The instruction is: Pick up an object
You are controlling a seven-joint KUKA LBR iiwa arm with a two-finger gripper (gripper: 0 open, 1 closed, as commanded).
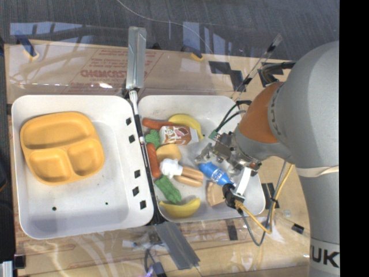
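Note:
The right bin (173, 104) holds a heap of toy foods. Among them are a yellow banana (185, 121), a brown and red packet (176, 135), a red sausage (153, 161), a round bun (169, 152), a hot dog (190, 176), green pieces (167, 186) and a second banana (181, 206). A blue bottle (214, 173) lies at the right of the heap, with a tan slice (214, 194) below it. My gripper (212, 152) is low in the right bin, just above the blue bottle and to the right of the packet. Nothing visible is held in it.
The left bin (75, 212) holds a yellow divided tray (60, 146) in its upper left. A grey divider strip (136, 56) stands between the bins at the back. The arm's bulk and loose cables (271, 201) cover the right bin's right side.

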